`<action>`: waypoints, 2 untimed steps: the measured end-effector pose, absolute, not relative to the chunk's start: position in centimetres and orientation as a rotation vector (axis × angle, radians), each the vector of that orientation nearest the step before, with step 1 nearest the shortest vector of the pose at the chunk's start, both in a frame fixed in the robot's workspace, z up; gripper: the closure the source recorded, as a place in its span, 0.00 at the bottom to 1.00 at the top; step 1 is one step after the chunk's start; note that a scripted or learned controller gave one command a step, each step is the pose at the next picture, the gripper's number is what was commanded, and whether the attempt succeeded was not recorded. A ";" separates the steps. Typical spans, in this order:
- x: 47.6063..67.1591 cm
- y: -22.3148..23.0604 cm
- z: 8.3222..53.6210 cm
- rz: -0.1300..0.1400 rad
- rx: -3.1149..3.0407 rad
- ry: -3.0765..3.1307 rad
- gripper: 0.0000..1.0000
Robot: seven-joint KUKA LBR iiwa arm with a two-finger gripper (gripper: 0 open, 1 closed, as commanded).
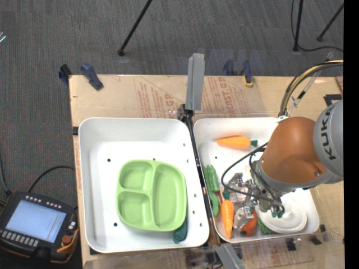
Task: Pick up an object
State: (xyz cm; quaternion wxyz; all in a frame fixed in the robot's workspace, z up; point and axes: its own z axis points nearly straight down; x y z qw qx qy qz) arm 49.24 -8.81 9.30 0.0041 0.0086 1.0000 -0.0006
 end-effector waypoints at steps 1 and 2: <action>48.1 -8.5 9.3 -0.002 0.102 3.122 0.00; 48.0 -15.9 9.2 0.000 0.205 3.121 0.00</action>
